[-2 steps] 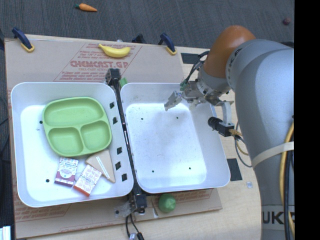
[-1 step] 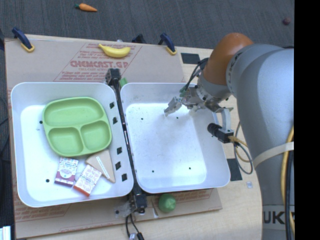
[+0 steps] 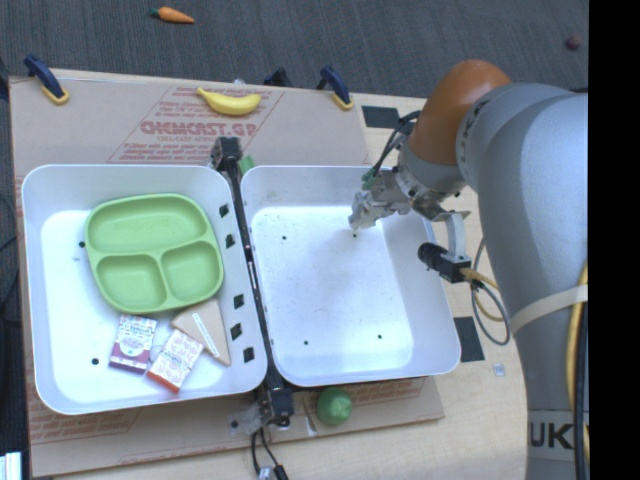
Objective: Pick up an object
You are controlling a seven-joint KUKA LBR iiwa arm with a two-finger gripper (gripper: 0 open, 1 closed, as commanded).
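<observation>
My gripper [image 3: 362, 213] hangs over the back part of the right bin [image 3: 300, 368], near its far rim, with white bin floor beneath it. Nothing shows in its grasp. The left bin [image 3: 40, 268] holds a green divided plate [image 3: 153, 249]. In front of the plate lie two small red-and-white packets [image 3: 133, 343] [image 3: 176, 358] and a tan wedge [image 3: 203, 334]. All of these sit well to the left of the gripper, across the divider between the bins.
A yellow banana [image 3: 230, 99] lies on the cardboard behind the bins. In front of the right bin rests a green ball [image 3: 335, 405]. An orange carrot [image 3: 174, 14] is on the floor at the back left. Clamps [image 3: 46, 78] [image 3: 336, 86] hold the board's far edge.
</observation>
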